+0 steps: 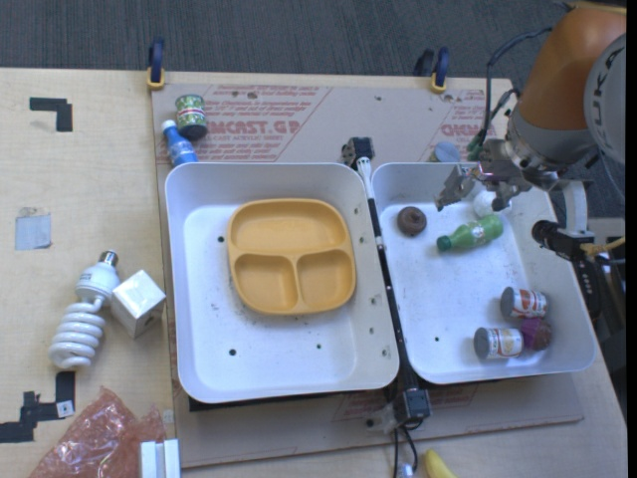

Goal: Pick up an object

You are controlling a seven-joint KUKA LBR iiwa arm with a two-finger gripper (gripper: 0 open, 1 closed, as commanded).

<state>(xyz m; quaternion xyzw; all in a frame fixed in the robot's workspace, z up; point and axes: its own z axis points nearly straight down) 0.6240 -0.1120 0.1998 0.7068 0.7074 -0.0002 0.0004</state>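
From the overhead camera we saw the two-finger metal gripper [485,185] hanging over the right white bin's [453,352] far edge, its fingers spread and holding nothing. Just at its seven o'clock lay the green plastic bottle [471,234]; the small brown round object [411,220] lay at the bottle's nine o'clock.

In the right bin [428,352] I see open floor at centre and 9 o'clock; a green bottle [471,234] and brown disc [411,220] crowd 12, two cans [510,323] block 4. A yellow tray [292,255] fills the left bin's [199,347] middle.
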